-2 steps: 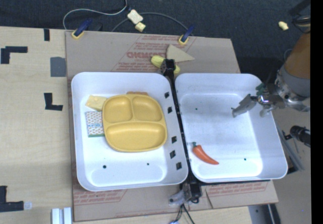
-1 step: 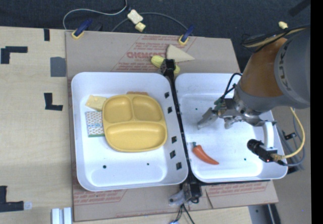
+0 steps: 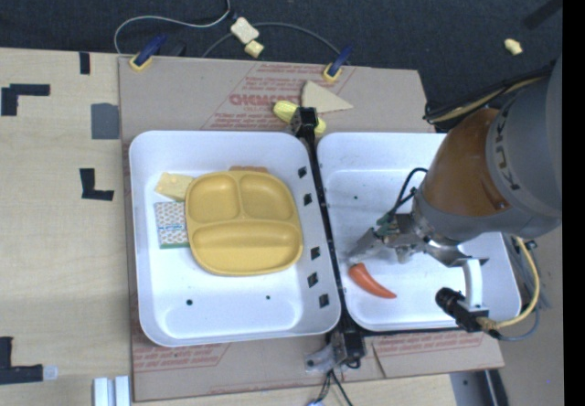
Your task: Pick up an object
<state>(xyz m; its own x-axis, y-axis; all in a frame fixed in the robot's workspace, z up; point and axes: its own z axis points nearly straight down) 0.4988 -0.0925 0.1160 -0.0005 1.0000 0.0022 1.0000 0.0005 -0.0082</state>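
In the left bin (image 3: 146, 240) lies a yellow divided plate (image 3: 244, 221). It partly covers a pale yellow flat piece (image 3: 171, 184) and a small patterned card (image 3: 170, 223) at its left side. These things are well apart from the arm.

In the right bin (image 3: 366, 157), near the divider, lies an orange carrot-like toy (image 3: 373, 280). It rests on the bin floor, and nothing holds it. The gripper (image 3: 370, 245) is just above it in the view, and its grey tip points toward the divider. Whether the gripper is open or closed, I cannot tell.

I judge this toy to be the likely target. The risk is that the tip comes down beside the toy and not around it, because the toy is narrow and lies at a slant. It could then slide toward the bin wall, where a grasp is harder. The cable (image 3: 405, 189) near the wrist could also catch.
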